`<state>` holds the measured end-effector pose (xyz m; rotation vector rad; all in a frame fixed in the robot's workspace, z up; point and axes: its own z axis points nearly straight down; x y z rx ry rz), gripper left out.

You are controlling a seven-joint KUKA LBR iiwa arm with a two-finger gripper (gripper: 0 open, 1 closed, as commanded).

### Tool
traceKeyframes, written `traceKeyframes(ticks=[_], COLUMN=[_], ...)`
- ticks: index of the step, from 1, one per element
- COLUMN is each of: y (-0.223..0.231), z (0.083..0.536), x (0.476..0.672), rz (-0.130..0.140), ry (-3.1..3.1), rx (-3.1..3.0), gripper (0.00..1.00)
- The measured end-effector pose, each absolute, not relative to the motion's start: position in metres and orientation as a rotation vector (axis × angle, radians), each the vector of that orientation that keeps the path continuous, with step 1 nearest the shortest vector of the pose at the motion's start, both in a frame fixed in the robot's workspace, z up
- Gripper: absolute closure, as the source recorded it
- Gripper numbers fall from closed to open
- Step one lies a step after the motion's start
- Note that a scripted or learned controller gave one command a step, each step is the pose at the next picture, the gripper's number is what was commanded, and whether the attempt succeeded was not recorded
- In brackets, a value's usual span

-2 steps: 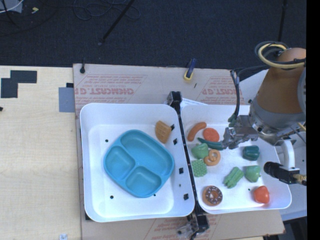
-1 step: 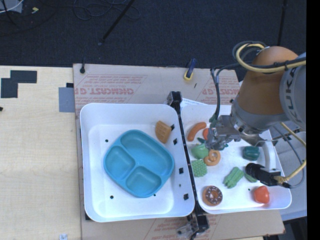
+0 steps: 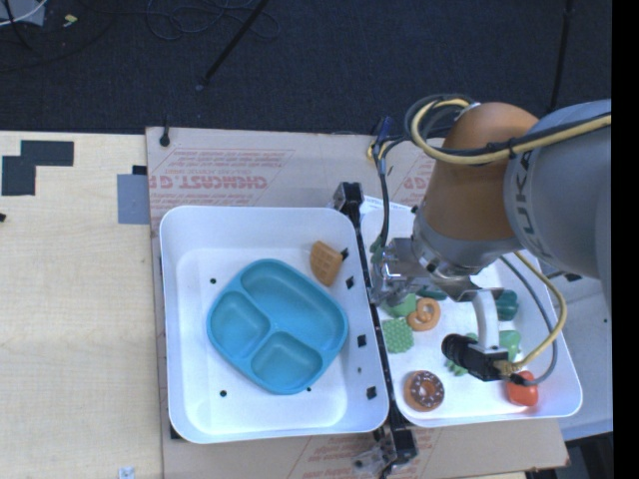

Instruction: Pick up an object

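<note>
We see one large grey robot arm (image 3: 559,188) entering from the right side of the view. Its orange band (image 3: 479,183) sits above the wrist, bulging toward us. The arm bends downward, so the wrist points down. The gripper (image 3: 391,277) hangs below the band, at its lower left. Yellow and black cables (image 3: 439,133) loop around the wrist.

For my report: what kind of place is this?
Probably a robotics lab: a robot arm reaches over two white bins holding toy food, like a chocolate donut, with loose cables on the floor.
</note>
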<state>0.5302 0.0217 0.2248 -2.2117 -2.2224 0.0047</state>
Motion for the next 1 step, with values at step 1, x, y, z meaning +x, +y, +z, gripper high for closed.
traceKeyframes(ticks=[1], y=[0.0662], z=[0.2309], x=[0.5296], rz=[0.004], ry=[-2.222], rx=[-2.215], gripper=[1.0])
